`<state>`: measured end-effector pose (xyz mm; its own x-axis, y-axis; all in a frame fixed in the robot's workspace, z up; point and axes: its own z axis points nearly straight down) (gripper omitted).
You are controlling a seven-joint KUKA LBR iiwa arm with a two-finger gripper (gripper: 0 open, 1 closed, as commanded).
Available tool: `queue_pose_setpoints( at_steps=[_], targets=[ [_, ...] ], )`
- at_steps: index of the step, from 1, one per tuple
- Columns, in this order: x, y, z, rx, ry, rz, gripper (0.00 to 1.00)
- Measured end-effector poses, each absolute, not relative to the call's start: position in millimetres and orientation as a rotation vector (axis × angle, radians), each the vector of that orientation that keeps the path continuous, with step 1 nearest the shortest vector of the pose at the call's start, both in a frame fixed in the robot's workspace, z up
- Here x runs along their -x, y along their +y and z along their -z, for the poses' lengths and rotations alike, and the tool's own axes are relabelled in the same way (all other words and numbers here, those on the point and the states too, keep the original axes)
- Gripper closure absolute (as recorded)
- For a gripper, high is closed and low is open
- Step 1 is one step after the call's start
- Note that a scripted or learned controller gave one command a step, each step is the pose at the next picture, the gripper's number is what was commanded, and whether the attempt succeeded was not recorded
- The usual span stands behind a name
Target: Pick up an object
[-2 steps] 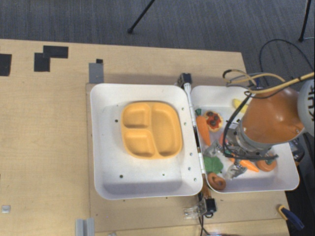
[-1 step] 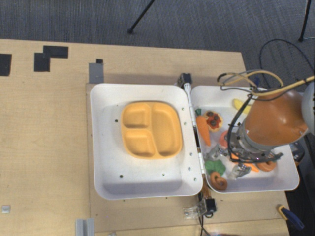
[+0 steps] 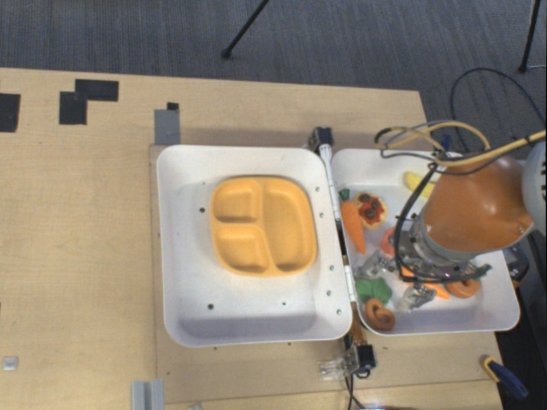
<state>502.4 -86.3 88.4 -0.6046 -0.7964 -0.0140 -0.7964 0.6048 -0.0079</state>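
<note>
Where the bench [image 3: 77, 254] is seen from above, two shallow white bins are set side by side on its pale wooden top. Left bin [image 3: 184, 314]: occupied by one yellow-orange divided tray [image 3: 261, 226], three compartments, lying flat near the middle, its compartments holding nothing. Right bin [image 3: 500, 313]: several small toy-like objects are scattered on its floor. Listed: an orange carrot-shaped piece [image 3: 352, 226] lying lengthwise just beside the left wall; a small red and dark item [image 3: 371, 208] near it; a yellow piece [image 3: 414, 179] toward the far side, partly hidden by the arm; a green piece [image 3: 373, 289] near the front; a brown ring-shaped piece [image 3: 379, 317] at the front left corner, just beside the green one; an orange piece [image 3: 464, 288] at the front right, partly covered. Arm: the orange band [image 3: 474, 207] is seen over the right bin, with cables looped above it. Gripper [image 3: 420, 293]: positioned low over the front middle of the right bin, among the objects, between the green piece and the orange piece. Whether its jaws are released or clenched cannot be told, and no object is seen held.
</note>
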Motion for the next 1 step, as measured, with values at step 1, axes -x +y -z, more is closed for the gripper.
queue_pose_setpoints(
  at_steps=[1],
  targets=[
    [-496.3,-91.3,-88.2,1.722,2.604,0.003,0.0]
  ],
)
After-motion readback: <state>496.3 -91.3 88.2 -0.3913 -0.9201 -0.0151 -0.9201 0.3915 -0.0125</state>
